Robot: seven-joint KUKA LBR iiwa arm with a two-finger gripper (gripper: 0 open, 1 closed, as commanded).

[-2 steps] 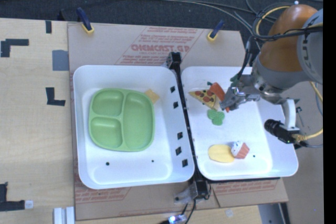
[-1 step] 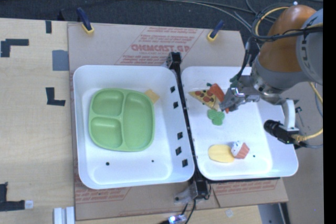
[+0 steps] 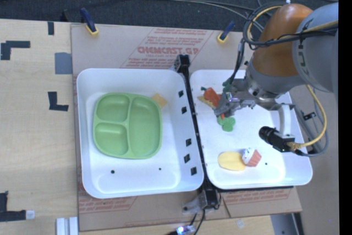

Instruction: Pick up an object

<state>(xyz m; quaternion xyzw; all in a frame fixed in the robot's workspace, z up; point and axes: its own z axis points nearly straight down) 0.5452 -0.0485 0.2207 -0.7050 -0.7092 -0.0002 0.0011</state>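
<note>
While the grey arm (image 3: pixel 297 58) leans in over the right bin (image 3: pixel 286 170), we find its pincer (image 3: pixel 226 106) low above that bin's floor, toward the divider (image 3: pixel 192 124) that splits the two bins. We cannot tell how the pincer stands — its tips are lost among small bright things. An orange-red piece (image 3: pixel 210 96) sits just on the divider side of the pincer, touching or nearly so, and a small green piece (image 3: pixel 228 124) lies just beneath it, toward the bin's near wall. Whether either is gripped we cannot say.

Further toward the near wall of the right bin rests a pale yellow lump (image 3: pixel 231 161), and pressed against its far-from-divider side is a little red-and-white object (image 3: pixel 251 157). A black fitting (image 3: pixel 273 137) on the arm's cabling hangs over the bin floor, beyond these two from the divider.

Across the divider, the left bin (image 3: pixel 93 173) holds a green compartment tray (image 3: pixel 127 125) lying flat — with a small yellow scrap (image 3: pixel 159 99) touching the tray's corner nearest the divider. Both bins sit on a cardboard sheet (image 3: pixel 159 47) on the counter (image 3: pixel 33 118).
</note>
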